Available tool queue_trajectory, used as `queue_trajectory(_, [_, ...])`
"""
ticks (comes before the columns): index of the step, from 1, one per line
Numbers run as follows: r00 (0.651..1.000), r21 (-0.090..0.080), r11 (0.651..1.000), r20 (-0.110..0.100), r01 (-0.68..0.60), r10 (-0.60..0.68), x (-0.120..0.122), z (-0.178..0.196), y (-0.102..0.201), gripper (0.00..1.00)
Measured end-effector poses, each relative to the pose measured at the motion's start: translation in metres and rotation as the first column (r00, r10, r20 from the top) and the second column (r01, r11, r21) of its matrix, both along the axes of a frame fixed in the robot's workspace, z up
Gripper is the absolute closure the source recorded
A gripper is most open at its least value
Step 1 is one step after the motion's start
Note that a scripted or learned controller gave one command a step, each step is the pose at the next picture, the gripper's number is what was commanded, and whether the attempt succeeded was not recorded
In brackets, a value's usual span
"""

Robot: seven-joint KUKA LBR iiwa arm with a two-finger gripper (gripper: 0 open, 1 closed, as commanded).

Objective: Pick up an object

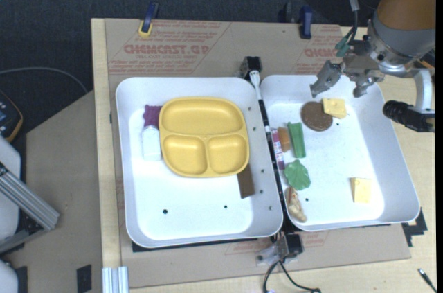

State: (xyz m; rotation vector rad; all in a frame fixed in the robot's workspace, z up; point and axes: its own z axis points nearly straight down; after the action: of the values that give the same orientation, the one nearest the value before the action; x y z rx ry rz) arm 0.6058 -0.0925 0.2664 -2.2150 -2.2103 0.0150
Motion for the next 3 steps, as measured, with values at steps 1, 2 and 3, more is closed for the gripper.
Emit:
queue_trajectory(1, [1.000,-0.001,1.000,0.013,-0.002,0.002,0.002,0.008,0.000,0.00])
queue_trajectory(2, [1.000,-0.001,1.000,0.008,-0.001,0.001,0.005,-0.055,-0.002,0.00])
queue_trajectory(3, [1.000,0.000,1.000,0.007,-0.001,0.001,0.005,-0.117,-0.008,0.00])
